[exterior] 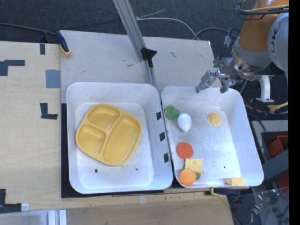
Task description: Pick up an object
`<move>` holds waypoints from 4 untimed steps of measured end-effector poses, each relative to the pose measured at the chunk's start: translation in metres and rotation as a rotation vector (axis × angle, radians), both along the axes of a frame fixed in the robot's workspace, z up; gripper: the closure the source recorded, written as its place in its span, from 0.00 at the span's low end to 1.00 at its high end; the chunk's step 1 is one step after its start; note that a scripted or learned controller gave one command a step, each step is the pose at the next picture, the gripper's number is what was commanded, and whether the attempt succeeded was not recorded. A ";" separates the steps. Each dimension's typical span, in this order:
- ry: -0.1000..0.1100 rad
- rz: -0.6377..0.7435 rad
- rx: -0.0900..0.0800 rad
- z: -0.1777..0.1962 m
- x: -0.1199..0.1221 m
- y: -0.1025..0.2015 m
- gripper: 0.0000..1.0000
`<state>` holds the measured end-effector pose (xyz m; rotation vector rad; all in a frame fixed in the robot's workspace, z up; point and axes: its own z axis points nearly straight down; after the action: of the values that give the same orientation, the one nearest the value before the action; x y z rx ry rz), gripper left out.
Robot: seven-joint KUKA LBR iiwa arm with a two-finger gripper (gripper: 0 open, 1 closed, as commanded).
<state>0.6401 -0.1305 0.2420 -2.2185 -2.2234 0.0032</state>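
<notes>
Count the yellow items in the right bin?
3: a small lump near the far right wall, a wedge beside the orange ball, a block at the near right corner.

even, bright overhead light, soft shadows (slightly grainy), no strong glare.

Wooden bench (pixel 23 125) on dark carpet (pixel 56 3)
</notes>
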 end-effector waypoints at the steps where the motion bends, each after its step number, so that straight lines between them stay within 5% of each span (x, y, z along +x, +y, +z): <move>1: 0.008 -0.002 0.002 -0.064 -0.038 0.013 0.00; 2: -0.003 0.001 0.001 -0.059 -0.003 0.025 0.00; 3: 0.001 0.006 0.004 -0.044 -0.055 0.115 0.00; 4: 0.002 0.001 0.002 -0.035 -0.054 0.110 1.00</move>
<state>0.5858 -0.0200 0.2065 -2.2159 -2.2225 0.0033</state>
